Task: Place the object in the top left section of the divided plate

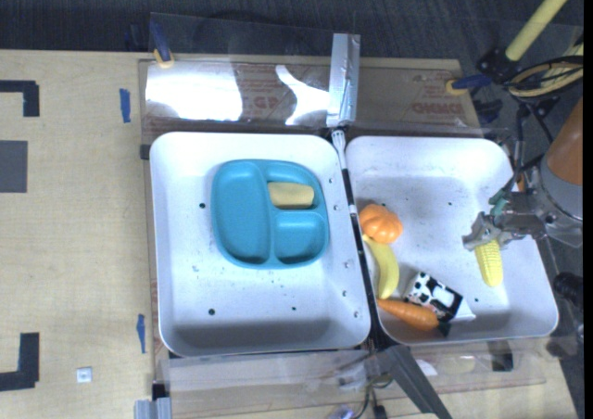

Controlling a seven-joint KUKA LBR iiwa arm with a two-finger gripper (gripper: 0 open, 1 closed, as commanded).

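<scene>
A blue divided plate (269, 211) lies in the left bin (185, 297). It has one long section on the left and two smaller ones on the right. A yellow, bread-like piece (291, 195) rests in its upper right section. My gripper (485, 234) is over the right side of the right bin (435, 167), far from the plate. A yellow corn cob (490, 264) sits directly below the gripper, its upper end touching or tucked under the gripper tip. The view does not show whether the cob is gripped.
Along the right bin's left side lie an orange fruit (380, 222), a banana (384, 267), a carrot (408, 314) and a black-and-white toy (435, 295). A raised wall divides the two bins. Cables and a yellow pole stand at the far right.
</scene>
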